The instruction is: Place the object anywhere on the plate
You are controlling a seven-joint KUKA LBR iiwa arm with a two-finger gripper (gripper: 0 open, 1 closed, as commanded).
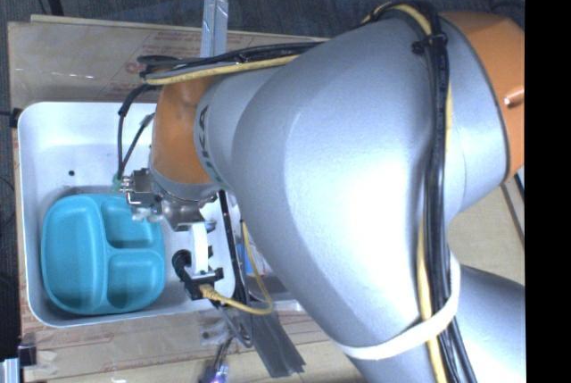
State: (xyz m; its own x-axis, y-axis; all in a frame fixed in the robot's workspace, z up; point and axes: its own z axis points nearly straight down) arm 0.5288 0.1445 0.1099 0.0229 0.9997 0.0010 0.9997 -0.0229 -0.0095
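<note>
A turquoise plate with three compartments lies in the lower left part of the left white bin. My gripper hangs over the plate's upper right edge, under the orange wrist band. The wrist and its fittings hide what lies beneath the gripper. The big grey arm reaches in from the right and covers the right bin and the near right part of the left bin.
The left bin's bare white floor stretches behind the plate. A wooden bench top surrounds the bins, and a grey upright post stands at its far edge. Cables run along the arm.
</note>
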